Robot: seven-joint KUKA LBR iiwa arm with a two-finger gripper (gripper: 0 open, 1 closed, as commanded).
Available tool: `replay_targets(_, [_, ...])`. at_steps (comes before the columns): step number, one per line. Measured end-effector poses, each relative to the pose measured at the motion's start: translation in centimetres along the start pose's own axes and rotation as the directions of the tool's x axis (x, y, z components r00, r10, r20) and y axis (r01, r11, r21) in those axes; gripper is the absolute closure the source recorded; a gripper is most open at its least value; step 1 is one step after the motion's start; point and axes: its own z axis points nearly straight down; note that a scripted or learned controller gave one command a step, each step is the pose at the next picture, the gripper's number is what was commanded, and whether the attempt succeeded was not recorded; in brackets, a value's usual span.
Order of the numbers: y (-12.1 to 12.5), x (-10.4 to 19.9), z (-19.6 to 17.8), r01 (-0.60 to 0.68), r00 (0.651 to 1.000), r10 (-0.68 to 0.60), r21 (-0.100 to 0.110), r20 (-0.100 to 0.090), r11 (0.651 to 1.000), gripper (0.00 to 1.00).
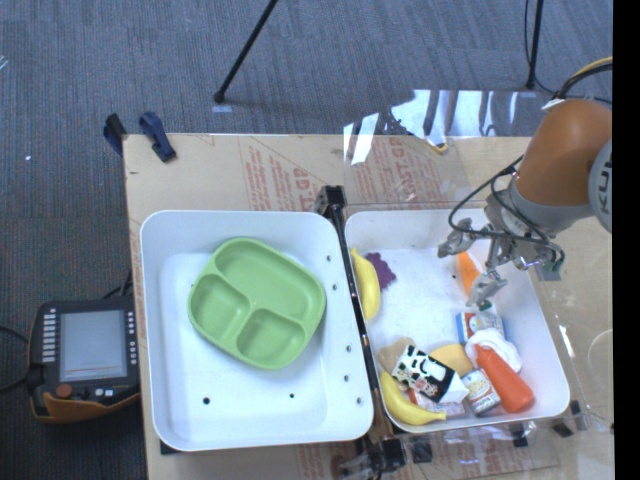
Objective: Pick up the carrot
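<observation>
My gripper point(487, 286) hangs low over the right bin point(420, 230), a finger point(492, 268) pointing down beside the carrot point(467, 267); whether the claw is wide or narrow I cannot tell, and nothing shows clamped in it.

Nearest the camera, the bin's front corner is crowded — a banana point(405, 402) along the front wall, a black-and-white carton point(412, 365) and an orange-red bottle point(505, 378) with a white cap. Past them, near the bin's right wall, lies the carrot: a short orange stub, partly hidden behind my wrist cables, just beside my finger and apart from the pile. Farther left, a second yellow fruit point(366, 283) and a purple piece point(381, 268) sit against the divider; the left bin point(180, 408) carries a green divided plate point(257, 302).

I judge the carrot a light, stiff toy — likely smooth plastic, so prone to slip or roll. It tapers, so I would close across its thicker middle, fingers set crosswise to its length.
</observation>
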Motion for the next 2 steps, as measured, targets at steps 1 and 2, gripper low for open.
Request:
replay_targets(1, [0.14,-0.45,-1.41,0.005,1.0,-0.005,0.004,0.01,1.0,1.0])
replay_targets(2, [0.18,-0.43,-1.32,0.006,1.0,-0.006,0.004,0.009,1.0,0.0])
